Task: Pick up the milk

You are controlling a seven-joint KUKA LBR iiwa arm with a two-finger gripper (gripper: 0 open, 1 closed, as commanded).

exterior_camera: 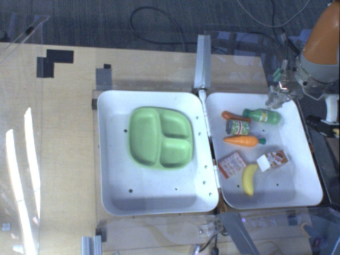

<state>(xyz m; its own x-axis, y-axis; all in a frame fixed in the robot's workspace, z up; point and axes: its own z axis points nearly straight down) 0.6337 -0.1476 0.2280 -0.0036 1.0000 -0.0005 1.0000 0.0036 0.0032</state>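
Camera view — milk (272,160) lies well below fingers (277,95), whose state I cannot tell.

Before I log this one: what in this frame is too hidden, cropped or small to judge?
- Gripper, camera view: small and blurred at the right bin's far rim, so finger state unreadable.
- Arm: cut off by the right edge.
- Milk: carton print too small to read.
- Can: label illegible, and it partly hides the red item behind it.
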